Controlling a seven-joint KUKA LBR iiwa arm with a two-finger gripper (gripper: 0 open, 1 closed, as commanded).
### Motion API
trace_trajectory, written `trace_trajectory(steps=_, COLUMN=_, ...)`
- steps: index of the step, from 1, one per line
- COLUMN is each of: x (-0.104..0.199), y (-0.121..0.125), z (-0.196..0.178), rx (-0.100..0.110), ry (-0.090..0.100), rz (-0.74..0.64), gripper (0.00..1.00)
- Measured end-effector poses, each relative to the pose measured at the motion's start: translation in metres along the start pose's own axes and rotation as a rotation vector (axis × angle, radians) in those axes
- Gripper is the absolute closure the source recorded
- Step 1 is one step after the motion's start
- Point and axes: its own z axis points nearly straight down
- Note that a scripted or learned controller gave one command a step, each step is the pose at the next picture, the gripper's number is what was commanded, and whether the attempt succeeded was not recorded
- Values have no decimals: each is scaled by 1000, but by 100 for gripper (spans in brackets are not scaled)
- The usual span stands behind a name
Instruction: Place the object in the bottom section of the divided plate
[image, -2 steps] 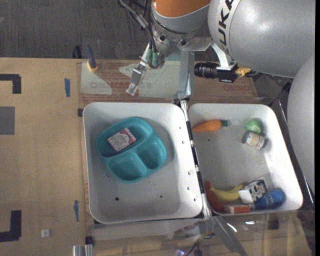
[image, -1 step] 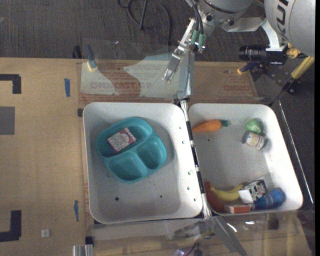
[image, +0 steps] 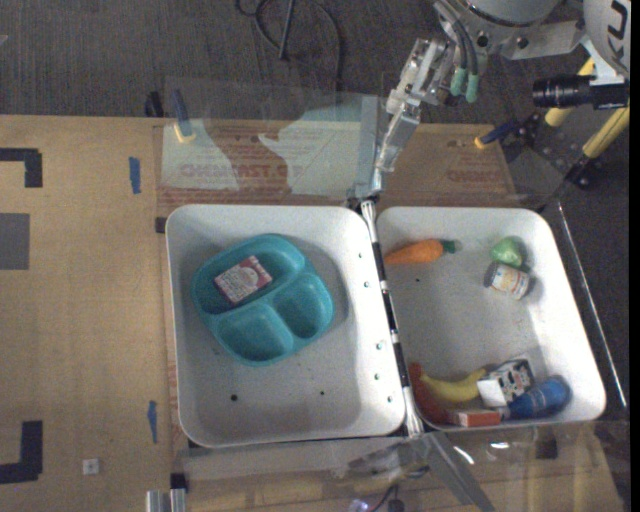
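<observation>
Two white bins are seen below the gripper (image: 462, 82): the left bin (image: 200, 400) and the right bin (image: 570, 330). One teal divided plate (image: 290, 335) and one small carton (image: 242, 280) are counted. One carrot (image: 420, 252), one banana (image: 452, 386), one can (image: 508, 281) and one blue bottle (image: 540, 398) are counted.

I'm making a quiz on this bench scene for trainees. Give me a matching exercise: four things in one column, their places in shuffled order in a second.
Things:
1. carrot
2. banana
3. small red packet
4. blue divided plate

Places:
A. left bin
B. upper-left section of the plate
C. near edge of the right bin
D. far left part of the right bin

Pairs: 1-D, 2-C, 3-B, 4-A
</observation>
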Motion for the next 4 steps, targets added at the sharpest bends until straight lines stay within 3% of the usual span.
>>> trace_trajectory(steps=1, x=-12, y=-60, z=0, rx=-1, ry=0, rz=-424, gripper=0)
trace_trajectory(steps=2, x=-80, y=-158, z=-1, rx=0, ry=-7, rz=-659, gripper=0)
trace_trajectory(steps=3, x=-100, y=-226, z=-1, rx=1, ry=-7, rz=-898, gripper=0)
trace_trajectory(steps=4, x=-122, y=-270, z=-1, rx=2, ry=-7, rz=-949, gripper=0)
